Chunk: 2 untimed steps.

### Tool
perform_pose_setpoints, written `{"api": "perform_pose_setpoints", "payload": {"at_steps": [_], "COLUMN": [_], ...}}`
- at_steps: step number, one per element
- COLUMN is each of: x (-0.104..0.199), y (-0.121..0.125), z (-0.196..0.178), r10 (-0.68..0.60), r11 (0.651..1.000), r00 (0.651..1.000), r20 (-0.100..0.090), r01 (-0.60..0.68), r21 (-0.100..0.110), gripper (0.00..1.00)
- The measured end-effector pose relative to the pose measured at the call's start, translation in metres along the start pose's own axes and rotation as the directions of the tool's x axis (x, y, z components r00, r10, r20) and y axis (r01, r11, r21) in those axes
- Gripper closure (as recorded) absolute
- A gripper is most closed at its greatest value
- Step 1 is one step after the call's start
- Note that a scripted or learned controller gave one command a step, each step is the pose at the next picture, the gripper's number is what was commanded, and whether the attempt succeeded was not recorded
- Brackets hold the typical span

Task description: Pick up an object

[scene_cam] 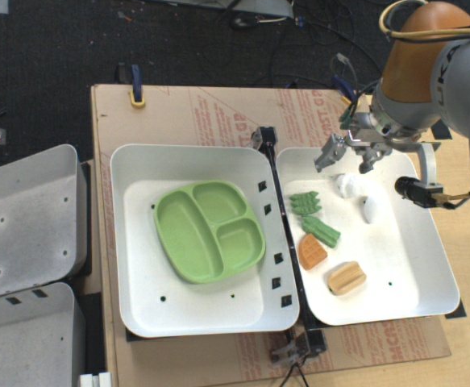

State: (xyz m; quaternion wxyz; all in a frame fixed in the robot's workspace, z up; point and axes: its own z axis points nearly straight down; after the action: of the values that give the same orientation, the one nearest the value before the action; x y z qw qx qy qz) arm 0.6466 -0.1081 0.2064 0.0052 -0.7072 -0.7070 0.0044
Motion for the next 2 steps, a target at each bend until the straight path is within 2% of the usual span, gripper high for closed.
{"api": "perform_pose_setpoints", "payload": {"at_steps": [1, 2], "x": [0.000, 0.001], "y": [0.003, -0.001], "z": [-0.009, 0.035], "r10": [-0.002, 0.000], "r11": [1.000, 1.000], "r00": [1.000, 1.000], "r20": [0.001, 0.002], "r01": [0.002, 0.000], "r21": [-0.014, -0.010], "gripper": [0.00, 0.00]}}
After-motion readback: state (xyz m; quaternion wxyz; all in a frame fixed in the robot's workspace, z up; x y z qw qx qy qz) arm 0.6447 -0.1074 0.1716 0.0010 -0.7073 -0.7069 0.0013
